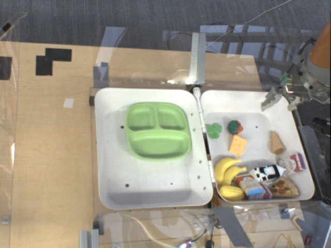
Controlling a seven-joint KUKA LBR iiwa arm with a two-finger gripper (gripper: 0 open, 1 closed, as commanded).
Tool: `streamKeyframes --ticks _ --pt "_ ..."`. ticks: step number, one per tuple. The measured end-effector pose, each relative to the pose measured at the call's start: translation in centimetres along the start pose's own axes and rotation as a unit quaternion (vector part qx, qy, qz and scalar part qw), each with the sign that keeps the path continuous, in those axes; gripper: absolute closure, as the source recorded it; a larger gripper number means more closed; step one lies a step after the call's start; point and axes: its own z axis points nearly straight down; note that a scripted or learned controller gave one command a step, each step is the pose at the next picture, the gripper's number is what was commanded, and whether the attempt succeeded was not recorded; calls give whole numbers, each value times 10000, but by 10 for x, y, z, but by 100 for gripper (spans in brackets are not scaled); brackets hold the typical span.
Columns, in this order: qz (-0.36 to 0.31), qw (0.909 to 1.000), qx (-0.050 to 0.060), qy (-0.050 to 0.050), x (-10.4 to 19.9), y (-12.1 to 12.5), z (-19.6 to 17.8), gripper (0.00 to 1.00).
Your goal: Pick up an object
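I see the gripper (282, 98) open w/ nothing in it, over the right bin (258, 119). Smooth yellow banana (227, 168), cheese wedge (238, 145), round strawberry (235, 126) below. Left bin (111, 154) has green plate (156, 129).

Left bin (111, 154): divided plate (157, 130) at centre. Right bin (258, 119): cheese wedge (238, 145) mid-floor, banana (228, 174) and cartons (258, 184) along the near edge. My gripper (280, 95) over its far right corner
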Motion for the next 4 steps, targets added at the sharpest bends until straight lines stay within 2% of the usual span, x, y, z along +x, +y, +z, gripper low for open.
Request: streamKeyframes --ticks 1,3,4 --pt "116 9999 -12 0 55 8 128 0" --pt "-151 9999 -59 -4 48 -76 128 0" --pt "-160 9998 -97 10 50 -73 116 100"
